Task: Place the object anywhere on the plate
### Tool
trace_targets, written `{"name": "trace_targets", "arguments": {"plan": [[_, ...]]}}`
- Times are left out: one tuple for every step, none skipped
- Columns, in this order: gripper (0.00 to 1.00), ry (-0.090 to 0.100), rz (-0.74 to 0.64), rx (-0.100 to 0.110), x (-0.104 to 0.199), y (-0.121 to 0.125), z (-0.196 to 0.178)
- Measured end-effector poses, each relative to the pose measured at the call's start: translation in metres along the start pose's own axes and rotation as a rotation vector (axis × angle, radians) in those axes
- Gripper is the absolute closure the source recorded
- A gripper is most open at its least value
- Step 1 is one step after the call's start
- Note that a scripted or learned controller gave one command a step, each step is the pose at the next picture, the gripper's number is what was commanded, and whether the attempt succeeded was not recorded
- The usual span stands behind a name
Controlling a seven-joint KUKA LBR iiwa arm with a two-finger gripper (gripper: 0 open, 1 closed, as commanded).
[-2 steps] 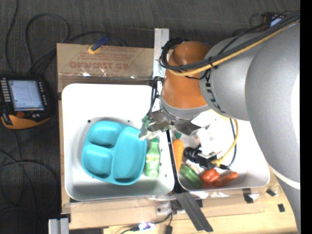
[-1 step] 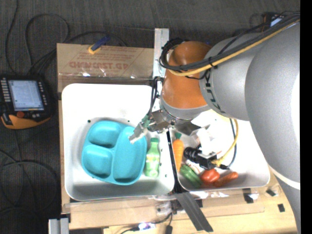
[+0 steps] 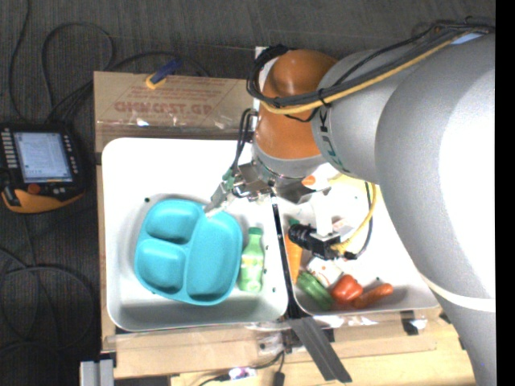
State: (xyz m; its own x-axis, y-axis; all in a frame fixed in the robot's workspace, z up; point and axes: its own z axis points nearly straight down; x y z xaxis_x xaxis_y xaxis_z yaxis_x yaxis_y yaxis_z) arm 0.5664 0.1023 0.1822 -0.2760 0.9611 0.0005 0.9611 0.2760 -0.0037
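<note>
A light blue divided plate (image 3: 189, 252) lies in the left bin (image 3: 121, 175), towards its front. A green bottle (image 3: 251, 260) lies right beside the plate's right rim, between it and the bin wall. My gripper (image 3: 225, 193) hangs over the plate's far right rim, low under the orange wrist band (image 3: 290, 103). Nothing shows in it. The wrist hides most of the gripper.
The right bin (image 3: 402, 292) holds a red pepper (image 3: 348, 288), a green vegetable (image 3: 314, 289), an orange piece (image 3: 294, 257) and a reddish piece (image 3: 376, 293) along its front. The big grey arm (image 3: 434, 159) covers most of that bin. A cardboard sheet (image 3: 169, 103) lies behind the left bin.
</note>
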Motion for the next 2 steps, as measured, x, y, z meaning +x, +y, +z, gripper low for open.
{"name": "trace_targets", "arguments": {"plan": [[0.0,0.001,0.147,-0.01,0.056,0.01,0.086],[0.0,0.013,0.25,-0.023,0.025,-0.001,0.088]]}}
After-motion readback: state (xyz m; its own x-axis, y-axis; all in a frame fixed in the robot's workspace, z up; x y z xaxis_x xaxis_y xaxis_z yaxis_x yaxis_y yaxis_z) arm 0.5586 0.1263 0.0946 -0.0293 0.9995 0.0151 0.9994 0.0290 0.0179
